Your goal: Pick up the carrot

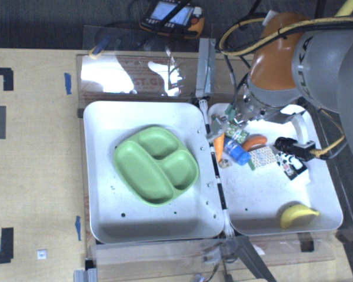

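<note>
The carrot [219, 147] is a small orange piece lying against the left wall of the right bin [265, 207], pointing toward the back. My gripper [235, 121] hangs low over the back left of that bin, just up and to the right of the carrot. Its tip sits among a cluster of small items, and nothing shows between its fingers from here. A blue object [239, 155] lies right beside the carrot.
A green divided plate [156, 164] lies in the left bin [106, 210]. The right bin also holds a red-orange sausage shape [256, 141], a speckled block [262, 157], a small white and black item [292, 168] and a yellow banana [297, 215] at the front.
</note>
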Tool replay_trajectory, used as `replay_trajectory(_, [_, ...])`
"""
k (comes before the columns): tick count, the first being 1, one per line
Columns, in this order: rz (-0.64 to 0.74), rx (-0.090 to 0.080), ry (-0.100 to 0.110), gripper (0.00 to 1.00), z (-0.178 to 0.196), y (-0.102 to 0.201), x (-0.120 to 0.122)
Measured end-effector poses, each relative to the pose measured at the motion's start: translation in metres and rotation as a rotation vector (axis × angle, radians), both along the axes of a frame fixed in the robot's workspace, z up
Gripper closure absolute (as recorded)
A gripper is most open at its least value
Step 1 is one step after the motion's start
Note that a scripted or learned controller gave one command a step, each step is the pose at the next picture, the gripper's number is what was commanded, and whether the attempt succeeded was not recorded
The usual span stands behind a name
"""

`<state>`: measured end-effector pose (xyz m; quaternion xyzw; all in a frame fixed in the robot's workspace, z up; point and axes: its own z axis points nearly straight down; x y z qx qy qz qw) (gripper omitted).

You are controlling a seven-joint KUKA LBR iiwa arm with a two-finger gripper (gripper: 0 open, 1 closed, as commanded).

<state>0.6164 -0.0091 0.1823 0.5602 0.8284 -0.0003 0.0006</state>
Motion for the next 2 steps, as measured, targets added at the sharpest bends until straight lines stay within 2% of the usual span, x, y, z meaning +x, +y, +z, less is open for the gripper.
replay_trajectory(1, [-0.156, 0.001, 0.007, 0.00, 0.000, 0.017, -0.023])
replay_trajectory(2, [-0.198, 0.000, 0.003, 0.00, 0.000, -0.041, 0.047])
